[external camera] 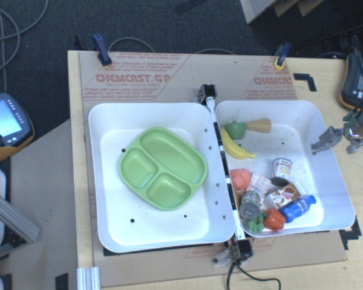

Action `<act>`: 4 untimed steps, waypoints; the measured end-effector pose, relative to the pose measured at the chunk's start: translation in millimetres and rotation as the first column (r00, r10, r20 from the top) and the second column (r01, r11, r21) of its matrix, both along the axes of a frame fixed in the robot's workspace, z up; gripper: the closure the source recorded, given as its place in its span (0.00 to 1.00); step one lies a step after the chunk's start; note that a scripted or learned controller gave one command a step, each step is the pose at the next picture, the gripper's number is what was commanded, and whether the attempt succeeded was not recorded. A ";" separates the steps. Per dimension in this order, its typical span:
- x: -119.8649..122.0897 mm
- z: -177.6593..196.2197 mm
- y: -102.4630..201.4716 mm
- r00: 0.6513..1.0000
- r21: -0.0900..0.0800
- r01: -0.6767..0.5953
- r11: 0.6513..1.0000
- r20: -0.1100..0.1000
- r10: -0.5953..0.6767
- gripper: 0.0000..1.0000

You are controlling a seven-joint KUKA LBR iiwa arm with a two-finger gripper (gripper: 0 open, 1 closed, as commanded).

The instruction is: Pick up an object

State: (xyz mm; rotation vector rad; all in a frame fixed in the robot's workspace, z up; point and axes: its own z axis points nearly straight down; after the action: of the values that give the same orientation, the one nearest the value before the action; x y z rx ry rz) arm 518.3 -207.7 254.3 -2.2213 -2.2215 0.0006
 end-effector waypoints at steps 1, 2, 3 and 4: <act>31.1 -145.4 28.5 1.000 0.005 -0.004 1.000 -0.009 0.004 0.00; 4.6 -168.6 61.3 1.000 -0.001 0.001 1.000 0.005 -0.001 0.00; -39.9 -169.2 59.7 1.000 -0.001 0.003 1.000 0.001 -0.003 0.00; -38.3 -159.6 60.9 1.000 -0.001 0.001 1.000 0.004 -0.001 1.00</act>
State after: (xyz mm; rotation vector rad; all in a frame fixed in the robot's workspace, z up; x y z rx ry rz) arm 480.0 -146.9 94.7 -2.2249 -2.2225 -0.0022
